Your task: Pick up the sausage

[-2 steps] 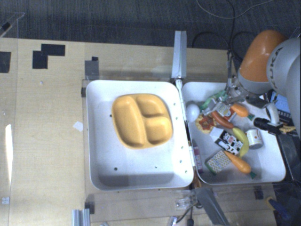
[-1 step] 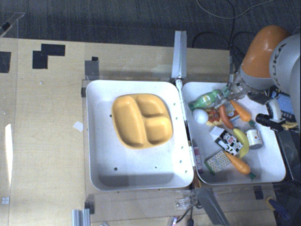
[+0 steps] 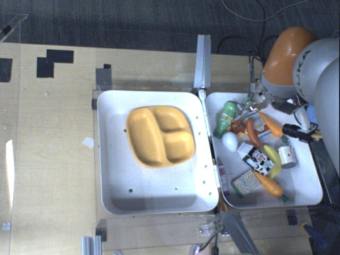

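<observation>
You had the yellow tray [image 3: 159, 135] in the left bin [image 3: 114, 158]. The sausage [image 3: 254, 135] lay in the right bin [image 3: 305, 187], and the gripper [image 3: 253, 109] hung just above it. Next, it needed lowering onto the sausage

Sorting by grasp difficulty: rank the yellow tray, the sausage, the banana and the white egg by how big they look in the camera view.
1. yellow tray, by far the largest.
2. sausage and banana: similar length, too close to rank.
3. white egg, smallest.
</observation>
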### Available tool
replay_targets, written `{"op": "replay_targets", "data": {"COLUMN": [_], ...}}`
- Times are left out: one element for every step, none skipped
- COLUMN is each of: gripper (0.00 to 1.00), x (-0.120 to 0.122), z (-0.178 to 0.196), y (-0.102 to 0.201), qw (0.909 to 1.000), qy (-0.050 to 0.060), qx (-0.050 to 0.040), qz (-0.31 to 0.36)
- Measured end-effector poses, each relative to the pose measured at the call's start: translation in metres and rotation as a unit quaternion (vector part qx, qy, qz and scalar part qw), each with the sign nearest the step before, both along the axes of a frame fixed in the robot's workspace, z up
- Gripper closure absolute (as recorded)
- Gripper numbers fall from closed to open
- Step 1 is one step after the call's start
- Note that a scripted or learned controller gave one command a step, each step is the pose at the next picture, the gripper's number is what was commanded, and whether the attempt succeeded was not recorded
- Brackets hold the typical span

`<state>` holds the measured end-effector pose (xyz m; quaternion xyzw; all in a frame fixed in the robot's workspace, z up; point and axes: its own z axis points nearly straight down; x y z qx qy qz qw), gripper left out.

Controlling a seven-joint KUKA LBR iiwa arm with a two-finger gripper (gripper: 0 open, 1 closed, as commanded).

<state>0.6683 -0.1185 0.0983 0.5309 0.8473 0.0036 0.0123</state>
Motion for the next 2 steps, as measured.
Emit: {"op": "replay_targets", "data": {"gripper": [1.0, 0.0], "x": [0.0026, 0.0023], "z": [0.1007, 0.0999], "y": [0.0658, 0.0656], "qw": [0.9996, 0.9996], "qy": [0.007, 0.008], "qx": [0.0042, 0.004], "qz": [-0.029, -0.029]}}
